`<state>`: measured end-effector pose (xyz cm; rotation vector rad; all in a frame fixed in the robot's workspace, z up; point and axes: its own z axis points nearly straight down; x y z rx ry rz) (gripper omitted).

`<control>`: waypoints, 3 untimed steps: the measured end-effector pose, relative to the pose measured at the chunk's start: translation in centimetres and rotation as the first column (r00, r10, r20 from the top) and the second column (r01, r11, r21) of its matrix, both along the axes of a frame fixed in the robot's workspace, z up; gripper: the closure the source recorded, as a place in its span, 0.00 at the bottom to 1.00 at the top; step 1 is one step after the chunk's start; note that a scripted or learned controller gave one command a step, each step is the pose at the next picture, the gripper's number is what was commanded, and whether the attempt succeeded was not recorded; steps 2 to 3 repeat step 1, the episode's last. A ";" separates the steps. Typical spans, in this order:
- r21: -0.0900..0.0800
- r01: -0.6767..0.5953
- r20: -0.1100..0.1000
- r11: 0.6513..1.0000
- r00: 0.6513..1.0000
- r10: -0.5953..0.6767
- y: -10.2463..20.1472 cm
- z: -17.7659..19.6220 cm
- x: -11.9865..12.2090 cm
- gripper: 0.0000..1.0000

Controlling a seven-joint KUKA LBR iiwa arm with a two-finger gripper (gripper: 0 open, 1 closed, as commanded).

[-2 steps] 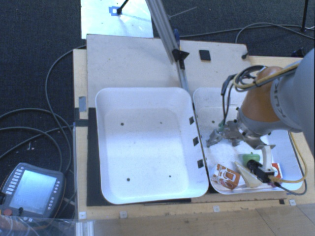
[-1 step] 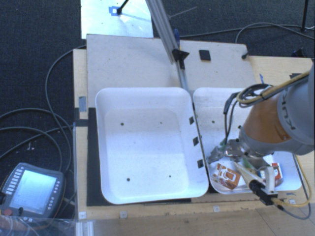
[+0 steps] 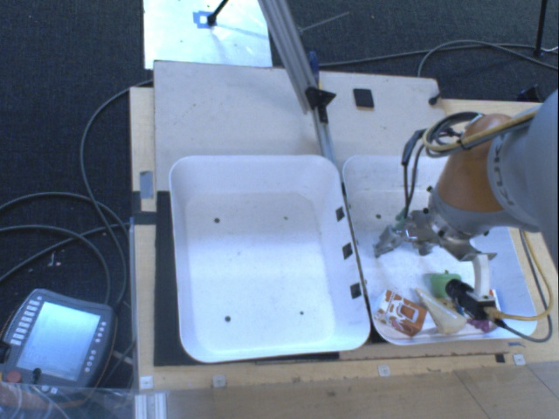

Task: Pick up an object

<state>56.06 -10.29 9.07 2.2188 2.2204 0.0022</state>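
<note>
**Objects lie at the right bin's near end**

You have an orange-and-white packet point(image 3: 402, 312), a pale wedge point(image 3: 443, 315) and a green object point(image 3: 439, 282) clustered at the near end of the right bin point(image 3: 371, 182). The gripper point(image 3: 395, 237) hangs over that bin, near the packet. You cannot tell how wide it stands, nor whether it grips anything.

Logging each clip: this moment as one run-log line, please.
arm over right bin | orange packet, green object at bin front | grasp: none visible
</note>
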 end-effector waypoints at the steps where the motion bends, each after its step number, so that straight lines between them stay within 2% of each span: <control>1: 0.000 0.004 -0.004 1.000 1.000 -0.004 -2.0 -0.1 -6.7 0.00; 3: 0.000 0.004 -0.004 1.000 1.000 -0.004 -2.0 -0.1 -6.7 0.00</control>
